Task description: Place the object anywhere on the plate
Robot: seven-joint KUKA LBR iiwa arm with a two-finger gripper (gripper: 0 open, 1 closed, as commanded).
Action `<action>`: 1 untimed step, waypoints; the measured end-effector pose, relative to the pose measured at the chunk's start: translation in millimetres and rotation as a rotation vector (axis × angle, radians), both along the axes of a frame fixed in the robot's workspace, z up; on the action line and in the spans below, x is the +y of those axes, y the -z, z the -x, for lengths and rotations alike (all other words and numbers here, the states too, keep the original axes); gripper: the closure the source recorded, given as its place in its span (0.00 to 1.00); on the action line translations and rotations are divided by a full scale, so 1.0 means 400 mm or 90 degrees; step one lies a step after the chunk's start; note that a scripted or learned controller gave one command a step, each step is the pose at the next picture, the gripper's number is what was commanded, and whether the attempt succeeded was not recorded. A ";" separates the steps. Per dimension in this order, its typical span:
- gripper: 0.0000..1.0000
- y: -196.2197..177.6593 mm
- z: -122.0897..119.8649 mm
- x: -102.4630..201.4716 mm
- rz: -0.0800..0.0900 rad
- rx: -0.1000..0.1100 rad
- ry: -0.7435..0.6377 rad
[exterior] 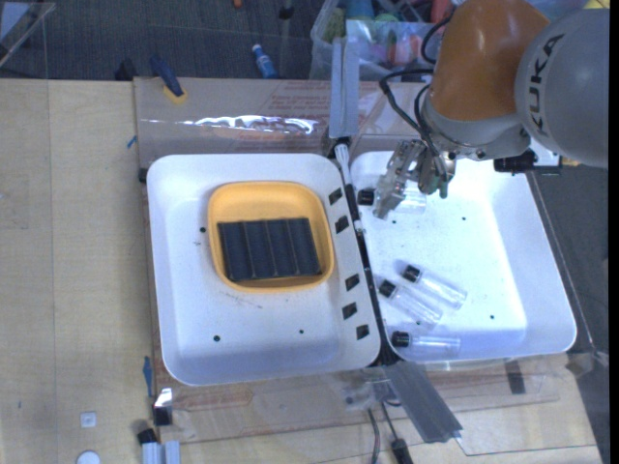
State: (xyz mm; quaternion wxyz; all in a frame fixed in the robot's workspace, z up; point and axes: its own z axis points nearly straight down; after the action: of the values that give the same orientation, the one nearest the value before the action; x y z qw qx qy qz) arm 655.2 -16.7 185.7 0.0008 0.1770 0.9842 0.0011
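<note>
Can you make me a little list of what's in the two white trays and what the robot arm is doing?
left bin: holds a yellow plate
on the plate: a dark ribbed rectangular block
right bin: three clear vials with black caps, lying near the front left
arm: reaches in from the right, over the right bin
tool: over the back left of the right bin, seems to hold another clear vial

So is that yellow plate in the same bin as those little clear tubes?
No, the yellow plate sits in the left bin, the clear tubes in the right bin.
</note>
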 end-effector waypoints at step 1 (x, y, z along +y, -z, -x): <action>0.00 -0.001 0.000 -0.001 0.000 0.000 0.000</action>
State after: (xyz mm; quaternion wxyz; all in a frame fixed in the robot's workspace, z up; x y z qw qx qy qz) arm 655.3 -17.2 186.0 0.0010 0.1773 0.9842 0.0012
